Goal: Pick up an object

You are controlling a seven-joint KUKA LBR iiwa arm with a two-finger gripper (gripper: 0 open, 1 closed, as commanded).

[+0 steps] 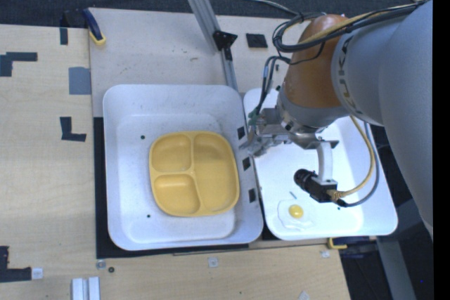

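Two shallow white plastic bins sit side by side on the light wooden surface (42, 151). Left bin (123, 109) holds a yellow plastic divided plate with three compartments (194, 173), lying flat near the bin's middle. Right bin (376, 211) holds a small fried-egg toy, white with a yellow yolk (295, 212), flat on the floor near the front edge. Grey arm with the orange band (316, 74) reaches in from the right and hangs over the right bin's inner side. Jaws (259, 139) sit low at the divider between the two bins; wrist body and cabling block the tips, so I cannot tell if they're apart or together, and nothing is visibly between them. Relative to the jaws: yellow plate is just beside them to the left and slightly toward the front; egg toy is near, toward the front and a bit right, apart from them. A black cylindrical fitting with a yellow hose (314, 185) hangs off the wrist between the jaws and the egg toy.
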